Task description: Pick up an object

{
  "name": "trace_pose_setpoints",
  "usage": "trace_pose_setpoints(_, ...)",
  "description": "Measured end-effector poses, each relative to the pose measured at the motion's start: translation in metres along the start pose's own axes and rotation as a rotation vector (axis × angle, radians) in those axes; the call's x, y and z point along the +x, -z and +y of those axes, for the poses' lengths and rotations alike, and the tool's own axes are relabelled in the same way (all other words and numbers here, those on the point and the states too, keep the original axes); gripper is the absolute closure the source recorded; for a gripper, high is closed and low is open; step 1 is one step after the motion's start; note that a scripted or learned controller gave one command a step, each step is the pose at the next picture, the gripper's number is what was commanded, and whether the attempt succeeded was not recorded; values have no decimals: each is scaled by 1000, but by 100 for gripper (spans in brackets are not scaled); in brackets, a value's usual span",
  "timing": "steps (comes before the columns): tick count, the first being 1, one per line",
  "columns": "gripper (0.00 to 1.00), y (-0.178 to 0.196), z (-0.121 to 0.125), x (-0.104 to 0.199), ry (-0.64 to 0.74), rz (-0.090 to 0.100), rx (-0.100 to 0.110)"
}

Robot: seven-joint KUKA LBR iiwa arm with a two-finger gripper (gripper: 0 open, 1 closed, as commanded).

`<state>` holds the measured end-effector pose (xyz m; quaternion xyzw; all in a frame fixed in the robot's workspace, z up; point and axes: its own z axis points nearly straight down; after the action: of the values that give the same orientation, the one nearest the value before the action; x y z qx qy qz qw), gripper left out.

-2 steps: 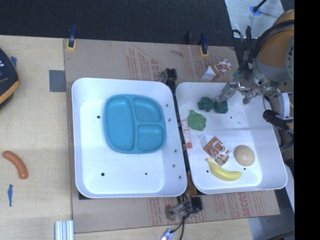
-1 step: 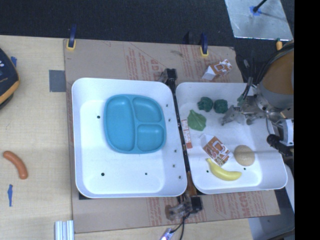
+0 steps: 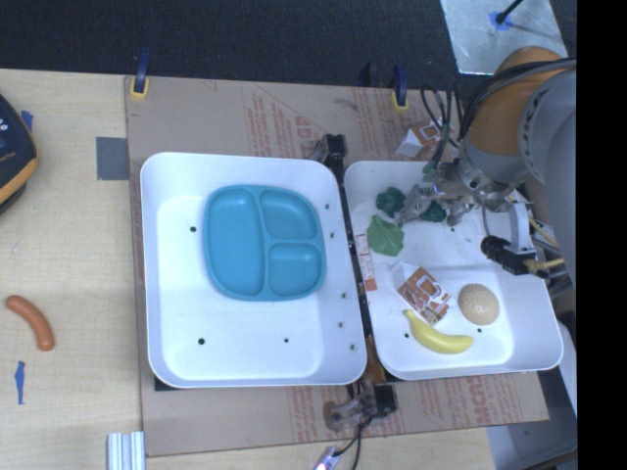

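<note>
1. The bench bears two white bins side by side: the left bin (image 3: 167, 262) and the right bin (image 3: 529, 346), which touch along their inner edges.
2. A blue divided plate (image 3: 263, 241) lies flat in the upper middle of the left bin, its three compartments bare.
3. The arm (image 3: 534, 116), grey with an orange band, reaches in from the right over the top of the right bin.
4. The gripper (image 3: 431, 204) hangs low over the upper left part of the right bin, just beside a dark green object (image 3: 391, 201); the view does not make clear whether the jaws are apart or closed, nor whether anything sits between them.
5. A lighter green leafy piece (image 3: 384, 235) lies just below the dark one, near the bin's left wall.
6. Lower in the right bin rest a small printed packet (image 3: 423, 294), a round tan bun-like object (image 3: 479, 304) to its right, and a yellow banana (image 3: 438, 336) beneath both.
7. A sausage-shaped toy (image 3: 31, 321) lies on the wooden bench, well apart from the bins at the left.
</note>
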<state>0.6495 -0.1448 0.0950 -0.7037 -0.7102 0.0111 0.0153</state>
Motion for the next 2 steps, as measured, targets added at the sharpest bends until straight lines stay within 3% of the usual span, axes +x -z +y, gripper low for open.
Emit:
trace_pose_setpoints(1,0,-3,6,-21,-4,-6,-31)
trace_pose_setpoints(2,0,-2,6,-67,-6,-6,-36)
